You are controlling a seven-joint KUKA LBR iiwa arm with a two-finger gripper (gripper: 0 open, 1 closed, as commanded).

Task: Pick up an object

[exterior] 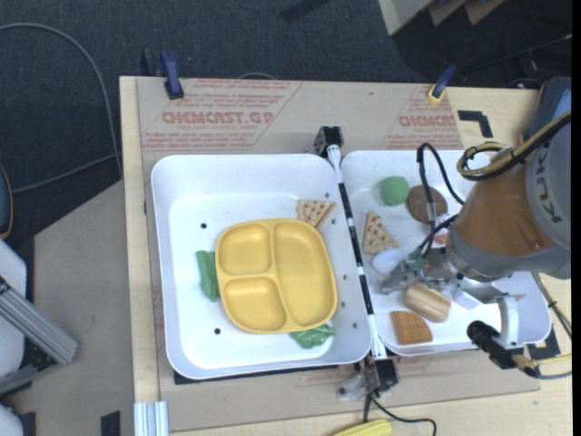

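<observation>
**Arm low over the right bin**

Here, the left bin (172,243) holds a yellow divided plate (275,273) with green pieces (208,274) at its edges and a waffle-patterned wedge (316,212) (at the plate's upper right). In the right bin (536,330) lie a second wedge (376,233), a green ball (394,190), a bread roll (428,301) and a toast square (411,327). The gripper (419,266) sits just above the roll; its grasp, perhaps empty, cannot be told.

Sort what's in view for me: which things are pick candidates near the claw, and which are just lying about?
In play, right bin: claw; bread roll; toast square; waffle wedge; green ball; brown disc.

Lying about, left bin: yellow divided plate; waffle piece; two green leafy pieces.
</observation>
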